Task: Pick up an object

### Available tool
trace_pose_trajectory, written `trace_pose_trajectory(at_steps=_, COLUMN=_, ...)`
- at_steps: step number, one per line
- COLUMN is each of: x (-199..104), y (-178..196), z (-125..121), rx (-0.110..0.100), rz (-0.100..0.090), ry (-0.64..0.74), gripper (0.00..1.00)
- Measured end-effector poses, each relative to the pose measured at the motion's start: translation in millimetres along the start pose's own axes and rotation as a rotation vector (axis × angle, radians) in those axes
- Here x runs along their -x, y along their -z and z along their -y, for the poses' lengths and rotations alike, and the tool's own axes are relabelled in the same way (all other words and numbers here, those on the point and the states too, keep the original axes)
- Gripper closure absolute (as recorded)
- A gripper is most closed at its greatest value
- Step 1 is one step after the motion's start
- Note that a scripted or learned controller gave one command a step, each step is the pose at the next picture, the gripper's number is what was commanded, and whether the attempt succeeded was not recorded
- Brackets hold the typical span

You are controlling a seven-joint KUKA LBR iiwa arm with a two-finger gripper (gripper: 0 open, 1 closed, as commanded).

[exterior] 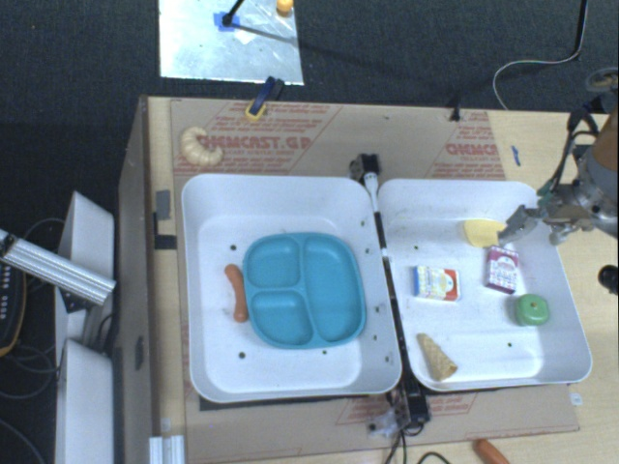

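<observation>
in the right bin (pixel 561 356), near its top edge, lies a small yellow piece (pixel 481 232) that looks like a wedge of toy cheese. the gripper (pixel 527 222) hangs just beside it, on its right side. i cannot tell how the gripper's tips stand, and nothing shows between them, so it holds nothing.

the yellow piece looks like the closest thing to pick. it looks light and a bit smooth, so it may slip. it is low and flat, so a good hold is across its short sides, down close to the bin floor.

just below it lies a little purple packet (pixel 502 268). it looks thin and soft, and may bend. the green round thing (pixel 531 309) is near the packet; it may roll away. the small box (pixel 435 282) in the middle looks stiff with flat sides, so it is easy to pinch. the brown cone (pixel 436 356) lies near the bottom edge.

the left bin (pixel 208 259) has a blue tray (pixel 303 288) with a toy sausage (pixel 237 292) beside it.
</observation>
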State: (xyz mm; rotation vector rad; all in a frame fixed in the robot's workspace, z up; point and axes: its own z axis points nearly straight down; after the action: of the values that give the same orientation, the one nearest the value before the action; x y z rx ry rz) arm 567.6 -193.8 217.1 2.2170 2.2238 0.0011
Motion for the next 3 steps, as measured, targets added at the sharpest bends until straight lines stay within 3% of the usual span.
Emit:
trace_pose_trajectory(at_steps=1, x=12.7, y=-132.5, z=3.0, rx=0.001, rz=0.001, ry=-0.002, gripper=0.00)
trace_pose_trajectory(at_steps=2, x=-24.5, y=-114.4, z=-66.8, rx=0.003, rz=0.000, ry=0.002, gripper=0.00)
trace_pose_trajectory(at_steps=3, x=-16.4, y=-122.3, z=-54.5, rx=0.007, rz=0.002, ry=-0.001, gripper=0.00)
